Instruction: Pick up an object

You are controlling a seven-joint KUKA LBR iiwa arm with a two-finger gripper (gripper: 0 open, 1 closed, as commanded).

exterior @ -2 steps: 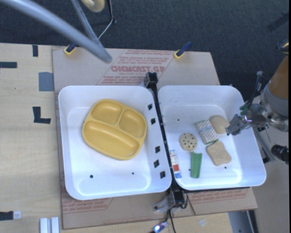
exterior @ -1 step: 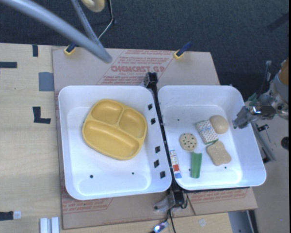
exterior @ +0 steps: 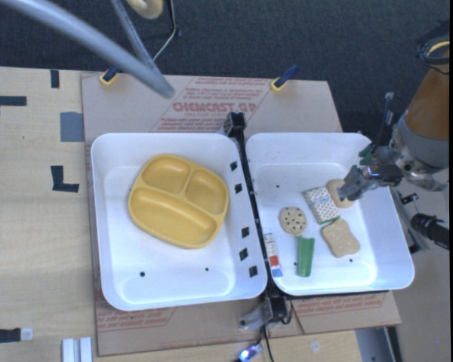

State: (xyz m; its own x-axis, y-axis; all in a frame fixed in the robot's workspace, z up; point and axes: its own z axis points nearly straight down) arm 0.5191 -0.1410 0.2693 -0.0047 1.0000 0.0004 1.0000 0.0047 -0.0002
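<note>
Arm enters from right of frame; pincer point(exterior: 352, 185) sits low over the right bin point(exterior: 385, 274), at a tan round piece point(exterior: 334, 189) by the checkered packet point(exterior: 320, 204). Can't tell its state. Below: cookie point(exterior: 292, 219), cracker point(exterior: 340, 239), green tube point(exterior: 306, 256). Left bin point(exterior: 109, 277) holds yellow divided plate point(exterior: 179, 200).

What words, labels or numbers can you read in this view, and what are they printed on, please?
"CHEMCAST GP" in red, on the brown cardboard sheet under the two bins; the smaller red lines around it are too blurred to read.
Print on the small tube by the right bin's left wall: too small to read.
Pattern on the small packet: no legible text.
</note>
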